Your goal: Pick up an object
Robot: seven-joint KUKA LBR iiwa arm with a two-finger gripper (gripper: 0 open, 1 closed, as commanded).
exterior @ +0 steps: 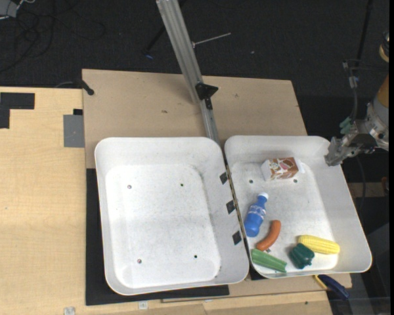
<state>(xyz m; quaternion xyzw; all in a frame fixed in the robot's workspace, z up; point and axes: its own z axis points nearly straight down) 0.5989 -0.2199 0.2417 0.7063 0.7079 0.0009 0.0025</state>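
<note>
Gripper (335, 151) poised at bin rim (328, 140), finger state impossible to tell. Nearest: snack packet (281, 168), just left. Best descend centred, squarely over it.

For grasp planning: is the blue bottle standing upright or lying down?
Lying down. The blue bottle rests on its side in the right bin, white cap toward the far edge.

A grey metal gripper (337, 151) is seen (dull, blocky), joined to a pale grey wrist (383, 125).

gripper (335, 152) hangs low at the right edge
</note>
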